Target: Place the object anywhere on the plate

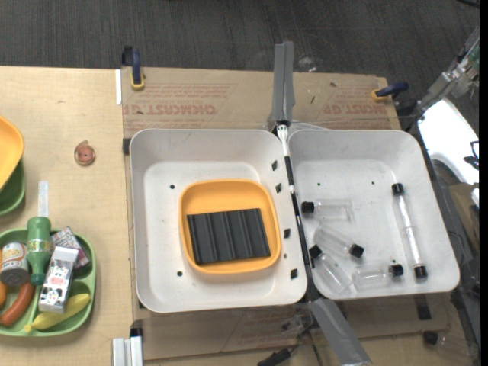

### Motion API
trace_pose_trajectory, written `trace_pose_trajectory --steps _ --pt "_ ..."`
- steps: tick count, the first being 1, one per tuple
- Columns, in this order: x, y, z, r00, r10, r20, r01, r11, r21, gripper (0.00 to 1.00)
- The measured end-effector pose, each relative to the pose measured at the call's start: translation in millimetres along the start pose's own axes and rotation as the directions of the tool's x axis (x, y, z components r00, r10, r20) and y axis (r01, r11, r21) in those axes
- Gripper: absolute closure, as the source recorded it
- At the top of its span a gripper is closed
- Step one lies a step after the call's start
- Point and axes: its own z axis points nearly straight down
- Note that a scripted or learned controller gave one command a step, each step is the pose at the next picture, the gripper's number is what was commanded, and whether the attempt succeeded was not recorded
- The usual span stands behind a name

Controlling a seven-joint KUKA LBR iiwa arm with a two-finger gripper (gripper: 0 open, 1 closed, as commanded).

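Green tray (76,311) of toy food, far left. Left bin (152,204) holds an orange plate (229,191), and a black ridged block (229,234) lies flat on its middle. Right bin (366,151) holds clear black-capped tubes (406,227), scattered. Pincer's opening and hold: cannot tell.

A shallow orange plastic bowl (8,152) is cut by the left edge. The clear plastic tubes with black caps (335,242) overlap; their count is unclear.
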Motion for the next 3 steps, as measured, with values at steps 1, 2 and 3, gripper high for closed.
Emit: trace_pose_trajectory --steps 1,2,3 --pt "12.7 -31.6 -20.4 0.954 -0.298 0.002 0.298 0.954 -0.002 0.00" --pt "11.6 -28.4 -81.4 0.834 -0.552 0.005 0.552 0.834 -0.003 0.00" --pt "32.6 -76.9 -95.0 0.584 -0.812 0.004 0.812 0.584 -0.002 0.00"
